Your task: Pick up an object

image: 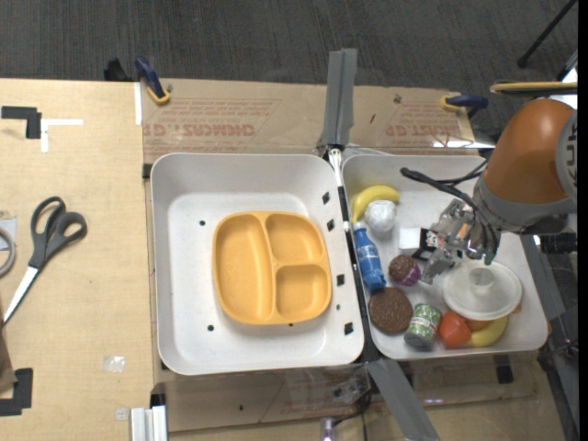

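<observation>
the arm (pixel 533 159) reaches in from the right edge of the camera view, its orange band a broad rounded bulk with a grey section below it. from there the wrist angles down and to the left, black cables looping off its upper side. the hand (pixel 443 257) sits at the end, a cluster of metal and dark parts, pointing down-left. its tips are too cluttered to read.

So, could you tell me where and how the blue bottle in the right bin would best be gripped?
Grip the blue bottle across the middle of its body, coming straight down from above. It lies on its side along the right bin's left wall, so the gripper should close across its narrow width. The wall-side finger may have little room.
</observation>
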